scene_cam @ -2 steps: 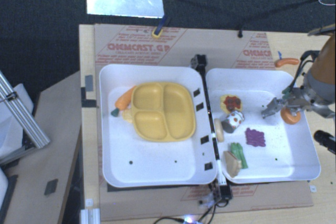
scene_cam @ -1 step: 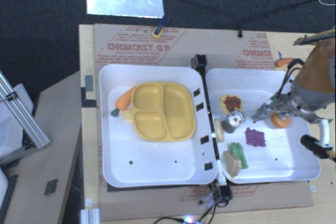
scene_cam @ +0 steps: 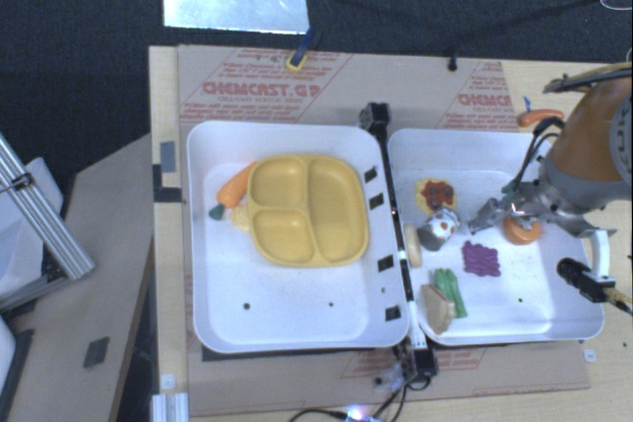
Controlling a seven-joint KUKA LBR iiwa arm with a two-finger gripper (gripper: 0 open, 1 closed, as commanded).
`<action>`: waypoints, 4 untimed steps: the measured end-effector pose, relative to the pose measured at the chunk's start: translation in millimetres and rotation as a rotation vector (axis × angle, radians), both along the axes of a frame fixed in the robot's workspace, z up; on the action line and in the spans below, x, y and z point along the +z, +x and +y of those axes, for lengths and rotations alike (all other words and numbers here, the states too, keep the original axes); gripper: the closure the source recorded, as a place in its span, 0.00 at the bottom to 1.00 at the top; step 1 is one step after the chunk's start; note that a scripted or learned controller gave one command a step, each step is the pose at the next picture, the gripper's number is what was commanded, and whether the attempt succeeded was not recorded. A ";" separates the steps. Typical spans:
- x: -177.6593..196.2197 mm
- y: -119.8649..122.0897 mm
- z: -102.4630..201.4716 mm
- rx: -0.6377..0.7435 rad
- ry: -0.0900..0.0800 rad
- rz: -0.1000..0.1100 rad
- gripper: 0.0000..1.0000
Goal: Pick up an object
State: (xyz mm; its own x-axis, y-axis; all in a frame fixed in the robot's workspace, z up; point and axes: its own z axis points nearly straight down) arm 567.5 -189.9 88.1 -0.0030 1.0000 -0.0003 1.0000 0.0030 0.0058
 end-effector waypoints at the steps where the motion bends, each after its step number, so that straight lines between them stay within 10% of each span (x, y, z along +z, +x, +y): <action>1: 12.8 2.3 -3.1 0.000 -0.010 -0.012 1.00; 3: 132.9 7.9 -12.0 0.002 -0.003 -0.003 1.00; 4: 136.8 8.9 -12.0 0.002 -0.001 0.002 1.00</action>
State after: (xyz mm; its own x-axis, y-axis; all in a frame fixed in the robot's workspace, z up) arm 576.3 -201.9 224.9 -0.0047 1.0000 -0.0009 1.0000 0.0047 0.0033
